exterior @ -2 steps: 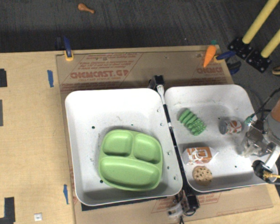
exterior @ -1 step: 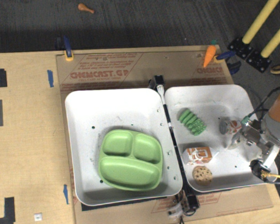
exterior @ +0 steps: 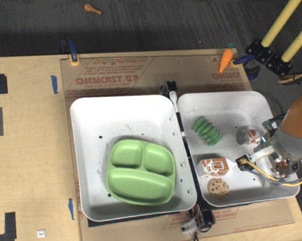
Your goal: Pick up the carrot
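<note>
"Grey claw (exterior: 276, 158), over the right end of the right bin (exterior: 226, 100). I can't tell whether it's open or closed."

"What's around it?"

"A small grey-and-orange item (exterior: 248, 135) just to its left. Further left I see an orange-and-white packet (exterior: 214, 166), a cookie (exterior: 218, 186) and a green ribbed toy (exterior: 207, 130). The left bin (exterior: 91, 146) holds a green divided plate (exterior: 141, 171)."

"And the carrot?"

"Outside both bins. The carrot (exterior: 226, 59) lies on the brown printed sheet (exterior: 112, 76) behind the right bin, well apart from the claw."
</note>
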You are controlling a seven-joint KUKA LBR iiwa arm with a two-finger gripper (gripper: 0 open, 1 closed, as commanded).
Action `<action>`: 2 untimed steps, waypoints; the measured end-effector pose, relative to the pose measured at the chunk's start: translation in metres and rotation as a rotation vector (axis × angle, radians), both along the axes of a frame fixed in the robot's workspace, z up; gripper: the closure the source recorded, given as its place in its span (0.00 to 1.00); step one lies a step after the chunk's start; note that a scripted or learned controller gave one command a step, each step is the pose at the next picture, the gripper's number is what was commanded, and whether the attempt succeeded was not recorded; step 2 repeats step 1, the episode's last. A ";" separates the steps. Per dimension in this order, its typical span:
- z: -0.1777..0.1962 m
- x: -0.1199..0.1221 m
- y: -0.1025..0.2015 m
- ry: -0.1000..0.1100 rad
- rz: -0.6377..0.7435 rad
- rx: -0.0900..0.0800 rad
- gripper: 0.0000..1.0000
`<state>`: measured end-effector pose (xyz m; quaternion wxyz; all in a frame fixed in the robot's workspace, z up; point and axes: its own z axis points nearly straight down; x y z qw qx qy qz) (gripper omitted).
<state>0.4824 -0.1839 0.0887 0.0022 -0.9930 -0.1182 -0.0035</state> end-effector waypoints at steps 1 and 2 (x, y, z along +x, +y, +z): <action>0.001 -0.001 -0.027 0.006 0.432 0.039 0.00; 0.001 -0.001 -0.027 0.006 0.432 0.039 0.00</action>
